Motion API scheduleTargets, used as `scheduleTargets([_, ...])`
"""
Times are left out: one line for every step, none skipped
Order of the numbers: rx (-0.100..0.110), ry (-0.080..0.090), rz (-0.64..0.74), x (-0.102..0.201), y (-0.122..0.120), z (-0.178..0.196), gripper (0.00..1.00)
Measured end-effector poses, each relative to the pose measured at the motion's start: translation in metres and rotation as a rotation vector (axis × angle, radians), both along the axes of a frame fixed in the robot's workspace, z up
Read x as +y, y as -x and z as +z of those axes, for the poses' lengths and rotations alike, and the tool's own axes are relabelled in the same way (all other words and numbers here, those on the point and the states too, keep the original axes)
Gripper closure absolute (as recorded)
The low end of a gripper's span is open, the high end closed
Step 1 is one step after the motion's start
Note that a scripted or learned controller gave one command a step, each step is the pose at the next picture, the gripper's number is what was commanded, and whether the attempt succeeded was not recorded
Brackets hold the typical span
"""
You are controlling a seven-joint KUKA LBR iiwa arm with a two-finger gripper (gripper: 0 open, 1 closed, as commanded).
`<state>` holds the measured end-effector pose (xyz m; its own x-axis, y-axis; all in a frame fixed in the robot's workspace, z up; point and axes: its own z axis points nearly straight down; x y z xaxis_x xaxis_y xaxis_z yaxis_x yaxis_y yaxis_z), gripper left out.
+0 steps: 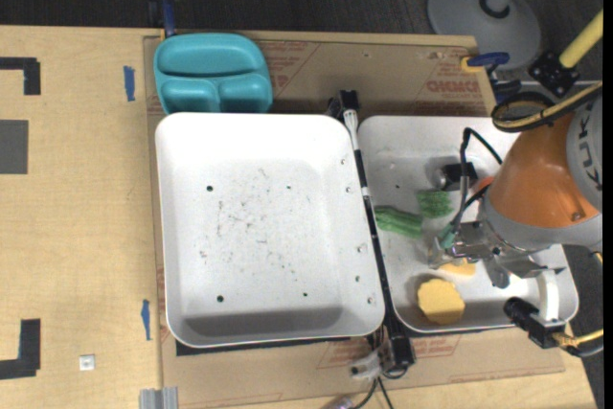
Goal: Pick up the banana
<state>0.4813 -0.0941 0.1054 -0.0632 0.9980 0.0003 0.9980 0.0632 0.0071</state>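
In the right bin [402, 148], a pale yellow piece [463, 270] that may be the banana pokes out from under the gripper; most of it is hidden. The gripper [458, 251] reaches down into the middle of this bin from the right, just above that piece. The arm's orange band [536, 187] and wrist cover the bin's right half. Whether anything is held cannot be made out.
A rounded yellow chunk [441, 300] lies near the right bin's front wall. Two green items [397, 220] [436, 203] lie left of the gripper. The left bin [259, 225] is bare white. A teal tray [213, 72] sits behind it. Cables hang by the arm.
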Motion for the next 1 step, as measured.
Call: scheduleTargets([-0.003,0.001,-0.001,0.0,-0.0007,0.0097,1.0])
